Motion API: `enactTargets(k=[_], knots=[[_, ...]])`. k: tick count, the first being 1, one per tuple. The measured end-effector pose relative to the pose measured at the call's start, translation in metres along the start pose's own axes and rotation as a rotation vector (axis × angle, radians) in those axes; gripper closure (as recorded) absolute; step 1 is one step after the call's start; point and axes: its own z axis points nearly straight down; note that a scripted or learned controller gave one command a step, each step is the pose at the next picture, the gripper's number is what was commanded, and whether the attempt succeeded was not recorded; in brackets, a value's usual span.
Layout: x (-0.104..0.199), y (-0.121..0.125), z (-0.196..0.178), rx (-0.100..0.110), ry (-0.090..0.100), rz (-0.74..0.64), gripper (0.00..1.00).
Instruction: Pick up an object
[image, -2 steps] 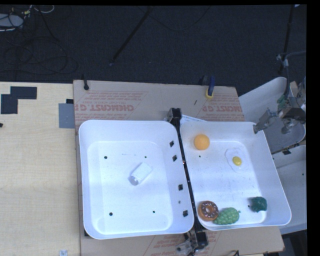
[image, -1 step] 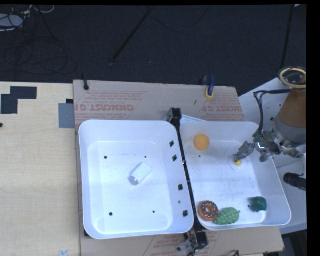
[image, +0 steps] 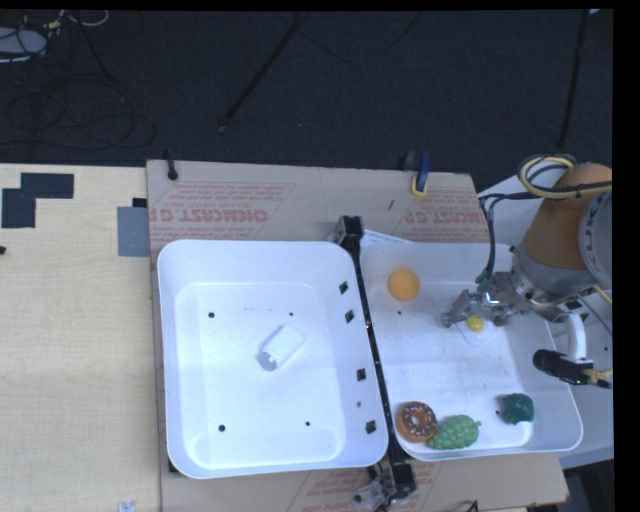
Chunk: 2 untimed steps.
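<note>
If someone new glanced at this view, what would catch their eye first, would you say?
Probably the orange ball in the right bin, with the gripper beside it over a small yellow object. Next, the donut, green bunch and dark green piece along that bin's near edge.

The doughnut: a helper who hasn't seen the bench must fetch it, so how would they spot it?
Look in the right bin, along its near edge. The doughnut lies at the left end, touching green grapes; it alone is a brown ring with sprinkles.
</note>
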Motion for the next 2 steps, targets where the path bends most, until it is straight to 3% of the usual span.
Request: enactTargets(k=[1, 2], knots=[[-0.003, 0.042, -0.094, -0.013, -0.004, 0.002, 0.0], [-0.001, 0.038, 0.001, 0.003, 0.0, 0.002, 0.0]])
